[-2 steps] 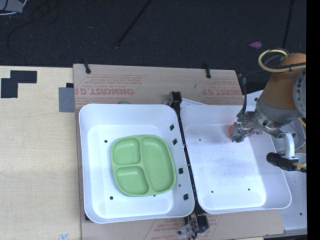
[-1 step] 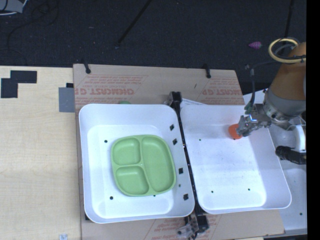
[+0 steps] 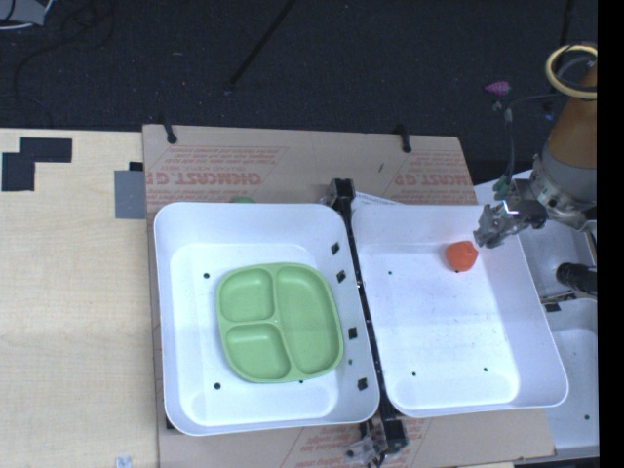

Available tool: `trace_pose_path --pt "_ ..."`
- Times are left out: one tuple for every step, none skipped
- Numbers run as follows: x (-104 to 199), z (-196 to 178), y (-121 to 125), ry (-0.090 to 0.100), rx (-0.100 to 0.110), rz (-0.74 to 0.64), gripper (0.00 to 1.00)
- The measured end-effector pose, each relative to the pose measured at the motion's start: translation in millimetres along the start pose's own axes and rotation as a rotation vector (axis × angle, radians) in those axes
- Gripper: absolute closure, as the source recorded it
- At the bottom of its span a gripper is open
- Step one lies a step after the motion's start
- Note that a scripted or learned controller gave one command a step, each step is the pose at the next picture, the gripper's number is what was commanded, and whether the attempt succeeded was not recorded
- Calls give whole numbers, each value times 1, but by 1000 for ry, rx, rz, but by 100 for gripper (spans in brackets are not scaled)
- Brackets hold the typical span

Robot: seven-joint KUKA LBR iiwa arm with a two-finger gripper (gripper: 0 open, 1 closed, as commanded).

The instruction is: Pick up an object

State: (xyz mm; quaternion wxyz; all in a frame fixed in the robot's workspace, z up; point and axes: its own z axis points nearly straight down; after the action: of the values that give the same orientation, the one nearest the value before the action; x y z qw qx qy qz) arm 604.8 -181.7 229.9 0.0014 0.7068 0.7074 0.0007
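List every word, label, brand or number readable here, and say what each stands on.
Red print on the cardboard behind the bins, upside down and mirrored: too blurred to quote.
Red print on the cardboard's front edge, below the bins: partly hidden, unreadable.
Green tray, orange object, both bins: no text seen.

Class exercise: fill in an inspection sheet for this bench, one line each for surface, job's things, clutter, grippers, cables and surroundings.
Surface: two shallow white bins, left bin and right bin, on a cardboard sheet.
Job's things: small orange object in the right bin's far right part; green divided tray in the left bin.
Clutter: nothing seen.
Grippers: tool over the right bin's far right rim, beside the orange object.
Cables: dark cables on the black floor behind.
Surroundings: pale wooden bench.
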Motion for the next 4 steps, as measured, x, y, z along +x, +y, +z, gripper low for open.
trace_pose_path --pt "49 -5 -13 3 6 -3 100" --pt "100 8 -17 3 7 -2 100" --pt "149 12 -30 2 8 -2 100" --pt "208 6 -24 3 5 -4 100"
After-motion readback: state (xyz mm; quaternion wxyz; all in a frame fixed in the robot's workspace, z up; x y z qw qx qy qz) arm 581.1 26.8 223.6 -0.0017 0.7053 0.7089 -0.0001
